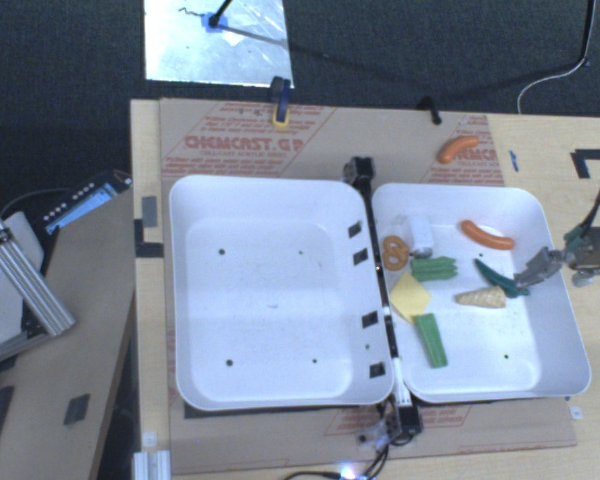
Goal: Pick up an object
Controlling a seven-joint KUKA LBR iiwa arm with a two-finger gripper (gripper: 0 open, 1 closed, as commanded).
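We watch the gripper [536, 265] over the right bin [555, 368], jaws' state impossible to tell, just beside a dark green toy [500, 277] and cream cone [481, 298]; crowding could spoil our grasp.

Single fixed camera, mounted above the bench [310, 128], looking down at a slant, not straight overhead: the far bench edge sits high in frame, near edge at the bottom. Far enough back to take in both bins whole, left bin [195, 268] and right bin [550, 358], plus dark floor [60, 48] beyond the bench and a side table [70, 368] at frame left. The arm [595, 248] enters from the right edge. One view, so nothing overlaps with another.
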